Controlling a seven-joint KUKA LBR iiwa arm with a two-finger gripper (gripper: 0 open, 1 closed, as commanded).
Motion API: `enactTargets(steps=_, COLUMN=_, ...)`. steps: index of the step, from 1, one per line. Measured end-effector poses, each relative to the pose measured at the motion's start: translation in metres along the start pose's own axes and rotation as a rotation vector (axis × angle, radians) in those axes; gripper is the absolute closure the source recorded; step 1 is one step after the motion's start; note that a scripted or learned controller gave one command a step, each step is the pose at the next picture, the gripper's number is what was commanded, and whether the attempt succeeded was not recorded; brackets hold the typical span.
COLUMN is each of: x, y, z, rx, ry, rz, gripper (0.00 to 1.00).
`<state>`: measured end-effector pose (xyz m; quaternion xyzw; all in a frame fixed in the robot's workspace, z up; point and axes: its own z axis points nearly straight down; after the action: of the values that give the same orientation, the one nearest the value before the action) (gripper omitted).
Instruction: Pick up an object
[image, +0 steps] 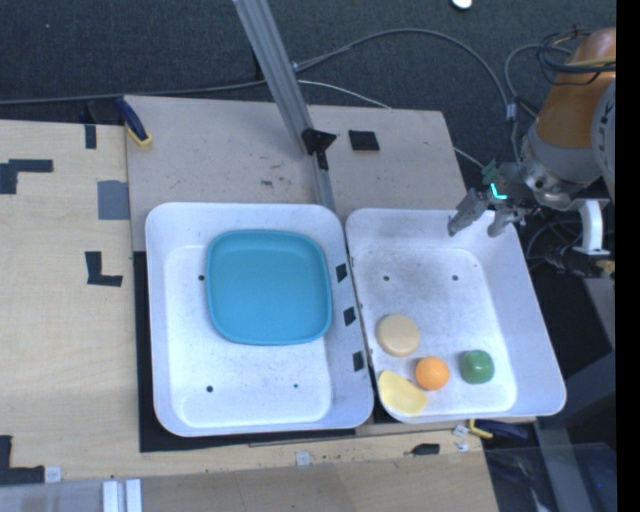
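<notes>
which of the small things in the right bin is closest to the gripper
The beige round piece. It lies highest in the right bin, on the gripper's side of the orange ball, green ball and yellow piece.

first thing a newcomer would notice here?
The big blue plate in the left bin. Next, the small bright cluster at the near end of the right bin: beige disc, orange ball, green ball, yellow piece. The gripper sits open over that bin's far right corner.
</notes>
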<state>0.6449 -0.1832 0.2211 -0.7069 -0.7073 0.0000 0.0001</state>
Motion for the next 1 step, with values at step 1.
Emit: enactTargets(steps=1, x=0.0000, y=0.0000, z=0.0001, rx=0.000, ry=0.000, rz=0.000, gripper=0.00)
